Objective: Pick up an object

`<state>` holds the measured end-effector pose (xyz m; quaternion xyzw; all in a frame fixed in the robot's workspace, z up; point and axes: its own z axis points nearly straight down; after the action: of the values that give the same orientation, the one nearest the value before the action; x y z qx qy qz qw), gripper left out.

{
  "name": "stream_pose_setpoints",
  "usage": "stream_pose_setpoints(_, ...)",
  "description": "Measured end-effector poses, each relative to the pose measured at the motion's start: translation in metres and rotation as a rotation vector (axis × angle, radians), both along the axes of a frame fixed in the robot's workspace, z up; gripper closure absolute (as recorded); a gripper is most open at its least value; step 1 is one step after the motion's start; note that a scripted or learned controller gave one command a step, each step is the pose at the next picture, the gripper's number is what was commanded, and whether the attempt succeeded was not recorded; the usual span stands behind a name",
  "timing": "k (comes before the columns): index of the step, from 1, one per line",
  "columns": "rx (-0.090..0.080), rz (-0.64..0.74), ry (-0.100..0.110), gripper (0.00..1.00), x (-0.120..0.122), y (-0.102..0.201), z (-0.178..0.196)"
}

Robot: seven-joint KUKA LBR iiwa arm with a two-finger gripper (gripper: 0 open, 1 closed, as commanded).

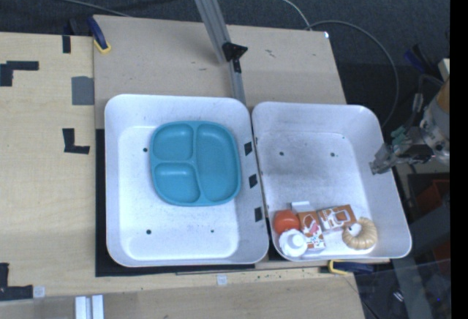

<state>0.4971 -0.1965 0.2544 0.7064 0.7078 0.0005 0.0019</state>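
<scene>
Along the front edge of the right bin (pixel 314 124) lie several small objects: an orange-red round piece (pixel 286 221), a white round cap-like piece (pixel 294 243), a red and white packet (pixel 325 224) and a tan ring-shaped pastry (pixel 361 234). A teal divided plate (pixel 196 162) lies in the left bin (pixel 124 164). My gripper (pixel 385 161) hangs at the right bin's right rim, well above and to the right of the small objects. Nothing shows between its fingers.
A grey metal pole (pixel 208 6) slants down from the top to the seam between the bins. Cables (pixel 344 28) run across the dark floor behind the bench. The wooden bench top (pixel 175 61) extends behind and left of the bins.
</scene>
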Motion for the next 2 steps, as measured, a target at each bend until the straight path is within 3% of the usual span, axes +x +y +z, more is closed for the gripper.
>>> stream_pose_setpoints(1, 0.001, 0.0, 0.002, 1.0, 0.001, 0.0, 0.029)
stream_pose_setpoints(2, 0.003, 0.004, 0.004, 1.0, 0.004, 0.048, 0.027)
